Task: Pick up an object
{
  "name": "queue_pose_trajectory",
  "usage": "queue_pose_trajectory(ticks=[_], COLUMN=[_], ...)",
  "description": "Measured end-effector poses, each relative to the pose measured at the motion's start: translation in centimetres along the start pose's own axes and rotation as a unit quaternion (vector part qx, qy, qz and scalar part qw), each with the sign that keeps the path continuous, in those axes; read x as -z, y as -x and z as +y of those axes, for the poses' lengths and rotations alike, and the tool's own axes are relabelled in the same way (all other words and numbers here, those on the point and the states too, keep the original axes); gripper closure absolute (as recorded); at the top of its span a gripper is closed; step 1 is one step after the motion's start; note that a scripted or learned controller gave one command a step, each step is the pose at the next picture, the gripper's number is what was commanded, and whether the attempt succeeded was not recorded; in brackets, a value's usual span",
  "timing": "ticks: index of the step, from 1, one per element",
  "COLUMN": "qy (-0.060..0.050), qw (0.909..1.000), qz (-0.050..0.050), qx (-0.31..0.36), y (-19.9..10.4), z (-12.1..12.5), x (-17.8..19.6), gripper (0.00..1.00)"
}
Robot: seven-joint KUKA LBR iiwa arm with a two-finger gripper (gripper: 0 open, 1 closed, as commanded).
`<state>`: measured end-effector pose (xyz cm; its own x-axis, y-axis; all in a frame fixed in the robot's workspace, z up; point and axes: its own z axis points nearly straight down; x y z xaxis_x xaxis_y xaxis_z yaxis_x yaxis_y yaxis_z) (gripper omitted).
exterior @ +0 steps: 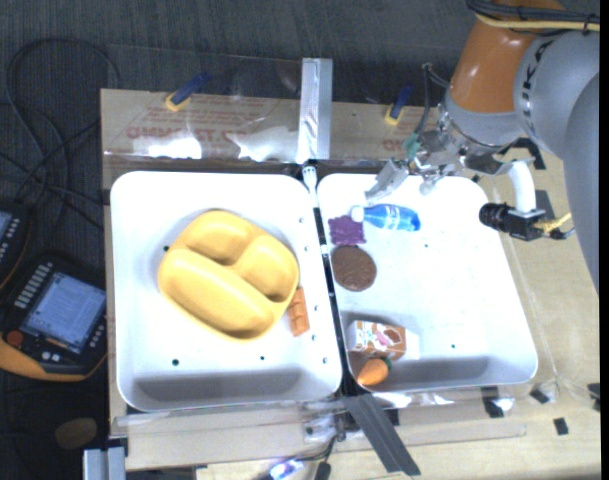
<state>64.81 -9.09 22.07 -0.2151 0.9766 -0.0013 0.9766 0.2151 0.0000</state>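
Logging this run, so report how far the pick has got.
Done: nothing lifted; the blue bottle, purple piece, brown disc, carton and orange ball all lie in the right bin. In hand: the end effector hangs over that bin's far edge, near the bottle. Left: descend, grasp, lift.

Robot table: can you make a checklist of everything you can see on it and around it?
Surface: wooden bench bearing a left bin and a right bin, both white.
Job's things: left bin has a big yellow thing and a small orange piece beside it. Right bin has a blue bottle, purple piece, brown disc, packet and orange ball.
Clutter: crumpled plastic, clamps.
Grippers: gripper over the right bin's far edge, near the bottle, holding nothing seen.
Cables: black cables on the floor, left.
Surroundings: handheld controller, dark carpet.
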Motion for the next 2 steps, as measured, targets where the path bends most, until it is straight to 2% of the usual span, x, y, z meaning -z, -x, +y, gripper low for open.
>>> queue_pose_trajectory(ticks=[1, 2], qy=[0.000, -0.001], qw=[0.9995, 0.9927], qz=[-0.001, 0.001], qx=[0.031, 0.120], y=[3.6, 1.2], z=[-1.4, -5.7], x=[5.9, -4.8], gripper=[0.00, 0.00])
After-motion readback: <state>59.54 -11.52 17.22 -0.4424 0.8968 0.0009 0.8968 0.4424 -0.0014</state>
